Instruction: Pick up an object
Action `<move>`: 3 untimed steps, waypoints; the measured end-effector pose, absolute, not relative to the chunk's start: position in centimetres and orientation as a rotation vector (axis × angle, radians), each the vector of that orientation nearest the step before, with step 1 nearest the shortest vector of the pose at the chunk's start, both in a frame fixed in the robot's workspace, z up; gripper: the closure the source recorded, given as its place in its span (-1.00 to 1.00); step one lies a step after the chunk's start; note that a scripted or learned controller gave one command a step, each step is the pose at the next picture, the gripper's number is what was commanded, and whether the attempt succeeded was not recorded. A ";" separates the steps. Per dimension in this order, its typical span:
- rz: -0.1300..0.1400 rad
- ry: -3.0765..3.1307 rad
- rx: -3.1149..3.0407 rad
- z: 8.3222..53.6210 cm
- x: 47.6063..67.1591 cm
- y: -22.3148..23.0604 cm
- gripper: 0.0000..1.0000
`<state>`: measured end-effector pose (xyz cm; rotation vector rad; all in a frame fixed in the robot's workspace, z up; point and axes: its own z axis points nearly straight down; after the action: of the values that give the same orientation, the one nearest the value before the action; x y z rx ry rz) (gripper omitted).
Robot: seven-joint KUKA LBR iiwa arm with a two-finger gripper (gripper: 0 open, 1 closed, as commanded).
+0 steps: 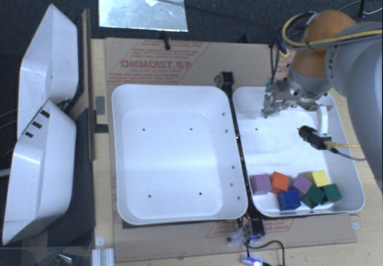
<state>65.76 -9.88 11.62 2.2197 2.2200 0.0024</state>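
Six blocks (296,188) are sitting along the right bin's (254,115) near edge | jaws (270,106) are hovering at its far edge | jaw state unclear

1. Light wooden surface (99,139), seen from above at a slant.
2. On it, a flat brown cardboard sheet with red lettering (157,61).
3. On the cardboard, two shallow white plastic bins side by side: left bin (119,139), right bin (353,190), touching along a black divider (238,145).
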 end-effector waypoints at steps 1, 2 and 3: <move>0.007 2.218 2.217 17.9 65.4 -9.9 1.00; 0.004 2.220 2.219 21.5 65.5 -9.9 1.00; 0.002 2.226 2.217 21.0 65.2 -4.5 1.00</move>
<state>65.17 -4.52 21.03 2.2165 2.2264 0.0023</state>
